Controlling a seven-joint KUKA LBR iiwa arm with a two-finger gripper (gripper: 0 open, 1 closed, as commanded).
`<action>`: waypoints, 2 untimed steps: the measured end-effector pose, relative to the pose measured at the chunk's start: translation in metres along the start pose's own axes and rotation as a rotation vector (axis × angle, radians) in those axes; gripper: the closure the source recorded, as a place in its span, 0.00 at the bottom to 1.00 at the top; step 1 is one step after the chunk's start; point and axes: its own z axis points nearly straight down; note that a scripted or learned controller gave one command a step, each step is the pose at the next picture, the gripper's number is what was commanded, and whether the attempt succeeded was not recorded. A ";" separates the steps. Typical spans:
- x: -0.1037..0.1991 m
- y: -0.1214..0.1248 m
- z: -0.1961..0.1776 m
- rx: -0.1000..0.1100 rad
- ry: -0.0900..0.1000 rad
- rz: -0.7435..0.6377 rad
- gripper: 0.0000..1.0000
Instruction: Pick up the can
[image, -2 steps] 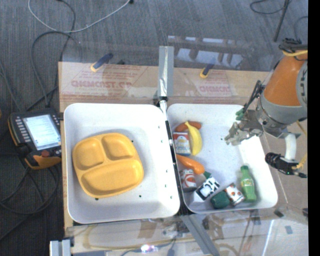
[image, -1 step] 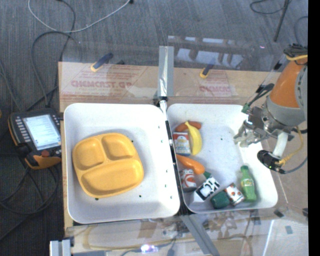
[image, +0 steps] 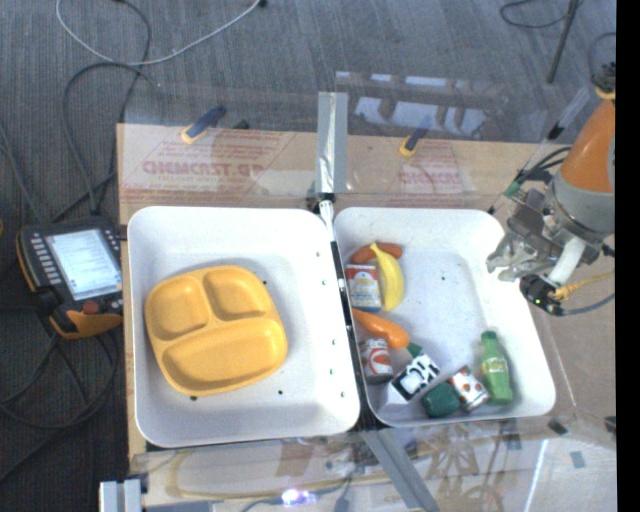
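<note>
Two bins sit side by side on your bench. In the left bin (image: 180, 410) a divided tray (image: 215, 327) lies left of centre. The right bin (image: 460, 235) holds its items along its left wall and near edge: a banana (image: 390, 277) rests against a can (image: 364, 287) by the left wall, a carrot (image: 383, 326) lies just in front of them, and a second can (image: 377, 359) in front of that. A bottle (image: 494, 367) lies in the near right corner. The gripper (image: 520, 262) hangs above the bin's right rim. A tablet (image: 70, 262) lies left of the bench.
</note>
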 end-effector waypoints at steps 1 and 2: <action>0.020 -0.024 -0.069 -0.002 0.000 -0.155 1.00; -0.031 -0.037 0.009 0.001 0.002 -0.159 1.00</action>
